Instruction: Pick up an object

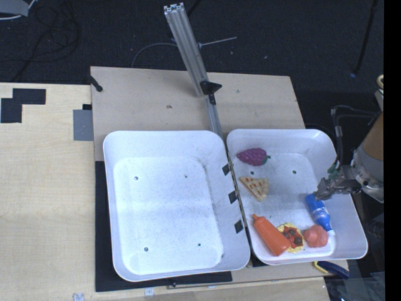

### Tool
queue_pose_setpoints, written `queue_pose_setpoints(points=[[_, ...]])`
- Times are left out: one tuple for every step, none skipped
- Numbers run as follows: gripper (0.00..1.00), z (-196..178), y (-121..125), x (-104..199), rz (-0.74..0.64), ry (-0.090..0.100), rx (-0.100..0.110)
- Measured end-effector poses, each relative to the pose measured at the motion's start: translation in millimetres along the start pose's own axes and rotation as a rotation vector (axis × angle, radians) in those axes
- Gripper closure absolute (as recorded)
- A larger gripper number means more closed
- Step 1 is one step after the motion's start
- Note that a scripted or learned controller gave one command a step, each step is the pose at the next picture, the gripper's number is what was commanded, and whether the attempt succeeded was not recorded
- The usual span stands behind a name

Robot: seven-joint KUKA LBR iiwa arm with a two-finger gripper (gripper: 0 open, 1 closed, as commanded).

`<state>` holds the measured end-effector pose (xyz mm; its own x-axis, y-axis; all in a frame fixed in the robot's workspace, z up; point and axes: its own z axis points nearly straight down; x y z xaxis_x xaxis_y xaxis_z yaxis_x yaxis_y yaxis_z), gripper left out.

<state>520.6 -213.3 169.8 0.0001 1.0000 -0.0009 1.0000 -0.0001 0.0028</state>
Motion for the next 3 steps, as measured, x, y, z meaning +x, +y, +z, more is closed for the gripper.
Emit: queue_pose_setpoints(points=[[1.00,-49.3,5.4,8.7,-0.001,0.000,-0.001],[1.00,-101.3,6.3,8.2,0.000,0.000,-0.001],[1.00,-105.0,23.2,55.2,-0.004,0.001,0.003]])
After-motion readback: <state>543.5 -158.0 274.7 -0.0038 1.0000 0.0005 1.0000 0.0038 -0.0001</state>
